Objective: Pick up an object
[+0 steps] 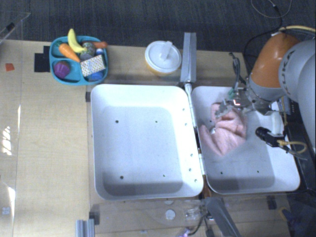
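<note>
In the right bin [247, 179], gripper [228, 107] meets pink cloth [224, 132]; grip unclear.

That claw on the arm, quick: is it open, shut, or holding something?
Gripper: down on the pink cloth in the right bin; open, shut or holding it cannot be told.

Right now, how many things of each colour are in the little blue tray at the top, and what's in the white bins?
In the blue tray:
Yellow banana: 1
Orange carrot: 1
Purple thing: 1
Speckled block: 1
A few more bits at the back are too small to tell.
In the right white bin:
Pink cloth: 1
Total I can name: 5
</note>
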Controlling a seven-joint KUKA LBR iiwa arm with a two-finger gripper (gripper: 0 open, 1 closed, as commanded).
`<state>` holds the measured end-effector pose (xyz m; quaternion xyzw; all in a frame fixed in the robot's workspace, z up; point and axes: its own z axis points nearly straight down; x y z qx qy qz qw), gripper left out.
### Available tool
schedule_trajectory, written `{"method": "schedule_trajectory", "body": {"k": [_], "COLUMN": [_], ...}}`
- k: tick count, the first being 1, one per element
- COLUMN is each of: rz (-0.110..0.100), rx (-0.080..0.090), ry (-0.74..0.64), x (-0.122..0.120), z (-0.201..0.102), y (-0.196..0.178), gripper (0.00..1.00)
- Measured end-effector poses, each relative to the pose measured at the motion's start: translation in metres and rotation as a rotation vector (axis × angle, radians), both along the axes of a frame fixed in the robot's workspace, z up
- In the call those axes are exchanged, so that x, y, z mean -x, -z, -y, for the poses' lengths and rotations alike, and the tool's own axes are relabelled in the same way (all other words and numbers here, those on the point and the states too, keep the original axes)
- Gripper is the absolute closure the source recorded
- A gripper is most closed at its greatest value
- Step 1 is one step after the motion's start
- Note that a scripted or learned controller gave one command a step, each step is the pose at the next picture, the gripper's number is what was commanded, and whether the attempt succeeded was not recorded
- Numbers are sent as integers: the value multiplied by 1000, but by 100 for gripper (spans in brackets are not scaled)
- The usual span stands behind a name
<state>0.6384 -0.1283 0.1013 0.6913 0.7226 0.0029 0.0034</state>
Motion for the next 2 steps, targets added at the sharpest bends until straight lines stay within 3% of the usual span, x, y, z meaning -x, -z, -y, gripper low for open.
{"method": "schedule_trajectory", "body": {"k": [1,2], "rz": [-4,6], "rx": [2,2], "ry": [-88,-52], "x": [-32,12], "z": [-37,-36], "y": [12,11], "gripper": [0,0]}}
